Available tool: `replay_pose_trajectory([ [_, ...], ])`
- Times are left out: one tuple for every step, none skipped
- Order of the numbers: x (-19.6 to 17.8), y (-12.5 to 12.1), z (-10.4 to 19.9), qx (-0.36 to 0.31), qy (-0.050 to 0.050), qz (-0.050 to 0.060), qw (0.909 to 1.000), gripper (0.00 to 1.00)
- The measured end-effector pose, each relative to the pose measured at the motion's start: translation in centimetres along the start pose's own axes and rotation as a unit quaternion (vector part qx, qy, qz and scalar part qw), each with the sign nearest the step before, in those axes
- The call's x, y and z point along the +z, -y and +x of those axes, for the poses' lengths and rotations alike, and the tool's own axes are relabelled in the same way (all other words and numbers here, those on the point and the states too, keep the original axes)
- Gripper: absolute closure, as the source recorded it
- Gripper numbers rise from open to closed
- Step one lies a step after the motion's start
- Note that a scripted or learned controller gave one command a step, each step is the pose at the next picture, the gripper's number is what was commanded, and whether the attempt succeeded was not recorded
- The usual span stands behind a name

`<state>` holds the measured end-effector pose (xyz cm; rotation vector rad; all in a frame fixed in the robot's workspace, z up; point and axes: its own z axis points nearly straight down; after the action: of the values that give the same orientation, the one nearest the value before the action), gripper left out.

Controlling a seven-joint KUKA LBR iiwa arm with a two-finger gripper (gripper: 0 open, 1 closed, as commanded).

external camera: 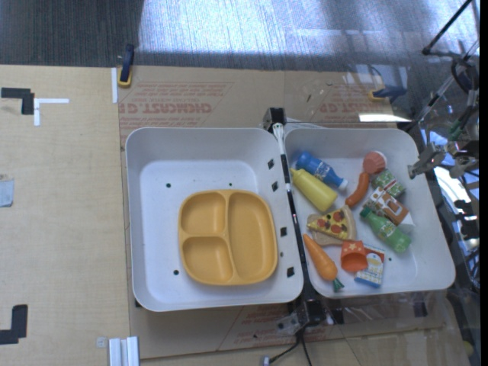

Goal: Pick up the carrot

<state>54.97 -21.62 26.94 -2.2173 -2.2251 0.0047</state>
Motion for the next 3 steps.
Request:
replay_pose_trajectory([
  [-5.4,-3.2,3.1,-0.093,0.001,-0.002,0.9957,0.0],
  [-3.2,-9.3,4.8,-0.065,0.001,-0.001,0.9979,0.0],
  [-10.7,-11.0,8.1,-0.164,0.002,-0.003,0.9864,0.0],
])
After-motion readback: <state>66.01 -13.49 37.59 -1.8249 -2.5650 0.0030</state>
